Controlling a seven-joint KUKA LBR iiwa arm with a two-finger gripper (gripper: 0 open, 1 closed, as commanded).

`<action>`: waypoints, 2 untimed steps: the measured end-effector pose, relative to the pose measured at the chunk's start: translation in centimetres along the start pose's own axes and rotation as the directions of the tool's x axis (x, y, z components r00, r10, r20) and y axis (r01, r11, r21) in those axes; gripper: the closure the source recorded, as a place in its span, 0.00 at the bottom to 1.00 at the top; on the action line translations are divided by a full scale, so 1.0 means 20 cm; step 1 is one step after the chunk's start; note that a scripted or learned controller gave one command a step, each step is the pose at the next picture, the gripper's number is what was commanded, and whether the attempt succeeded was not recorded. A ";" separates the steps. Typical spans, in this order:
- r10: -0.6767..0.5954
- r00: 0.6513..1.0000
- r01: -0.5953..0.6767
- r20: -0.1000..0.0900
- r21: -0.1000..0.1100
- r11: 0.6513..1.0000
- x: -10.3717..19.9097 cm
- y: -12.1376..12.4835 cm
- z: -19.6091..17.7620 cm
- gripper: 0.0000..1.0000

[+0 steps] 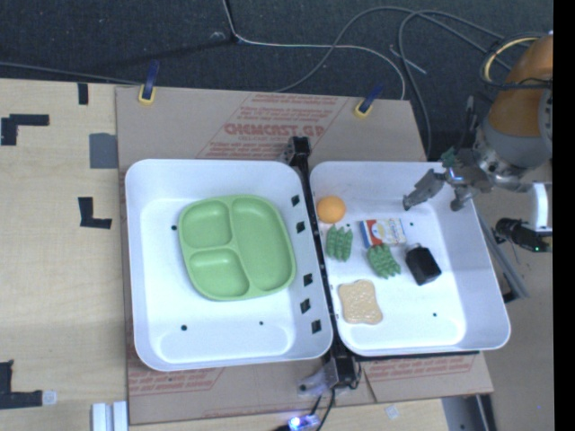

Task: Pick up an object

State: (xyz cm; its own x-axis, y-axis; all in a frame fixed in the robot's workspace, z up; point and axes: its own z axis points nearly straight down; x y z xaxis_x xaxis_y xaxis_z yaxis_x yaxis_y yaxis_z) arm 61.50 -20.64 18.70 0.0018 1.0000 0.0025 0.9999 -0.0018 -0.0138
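Gripper (437, 190) hovers spread and holding nothing over the right bin's (467, 268) upper right edge, seemingly poised to choose among 6 loose items, the nearest being the small box (384, 232) and black block (422, 264).

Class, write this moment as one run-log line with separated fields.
phase: approach | pincer: open, over right bin's far right corner, holding nothing | nearest item: black block | green tray: left bin
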 end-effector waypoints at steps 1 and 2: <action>-0.003 1.000 0.003 0.003 -0.013 1.000 0.00 0.02 -0.04 0.00; -0.004 1.000 0.004 0.002 -0.007 1.000 0.01 0.05 0.27 0.00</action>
State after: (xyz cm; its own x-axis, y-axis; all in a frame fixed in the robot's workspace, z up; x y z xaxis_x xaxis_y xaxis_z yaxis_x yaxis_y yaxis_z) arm 62.50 -20.35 13.33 -0.0023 1.0000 0.0005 1.0000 0.0023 -0.0066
